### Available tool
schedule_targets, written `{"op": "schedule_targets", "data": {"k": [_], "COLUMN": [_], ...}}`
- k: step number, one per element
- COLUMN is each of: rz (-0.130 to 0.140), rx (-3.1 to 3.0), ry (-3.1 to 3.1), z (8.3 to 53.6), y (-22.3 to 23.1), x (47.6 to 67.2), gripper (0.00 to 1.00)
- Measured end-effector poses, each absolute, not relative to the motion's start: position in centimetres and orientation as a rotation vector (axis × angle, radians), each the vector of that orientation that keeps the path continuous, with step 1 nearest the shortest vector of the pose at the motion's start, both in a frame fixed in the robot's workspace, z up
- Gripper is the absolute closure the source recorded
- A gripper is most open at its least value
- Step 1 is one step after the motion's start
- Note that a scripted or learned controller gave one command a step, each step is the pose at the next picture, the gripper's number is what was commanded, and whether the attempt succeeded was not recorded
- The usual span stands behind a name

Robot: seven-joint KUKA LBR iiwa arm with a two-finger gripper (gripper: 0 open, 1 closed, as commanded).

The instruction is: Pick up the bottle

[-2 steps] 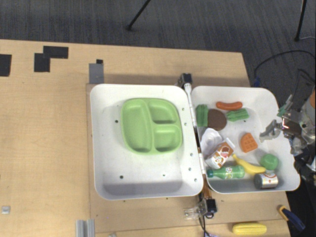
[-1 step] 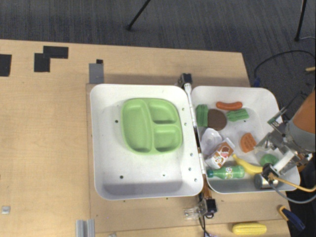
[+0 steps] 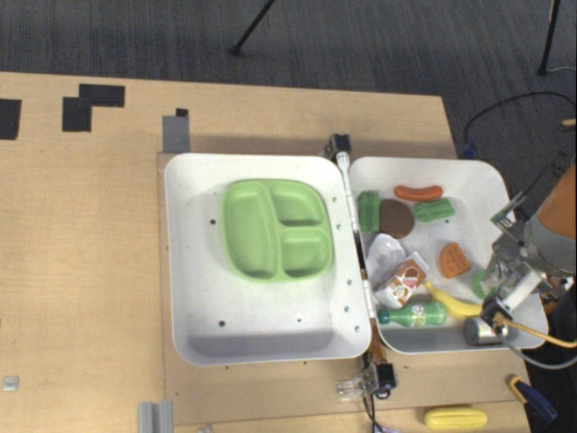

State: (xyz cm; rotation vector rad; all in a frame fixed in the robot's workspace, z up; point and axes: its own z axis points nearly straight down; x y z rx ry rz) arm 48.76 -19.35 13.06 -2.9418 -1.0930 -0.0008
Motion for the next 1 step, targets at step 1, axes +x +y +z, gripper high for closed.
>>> {"op": "schedule_targets", "data": {"k": [1], "rz": [-0.002], "rx": [-3.044], "ry": [-0.776], "z": [17.91], "y": [-16.86], "x": [48.73], "gripper": [1.0]}}
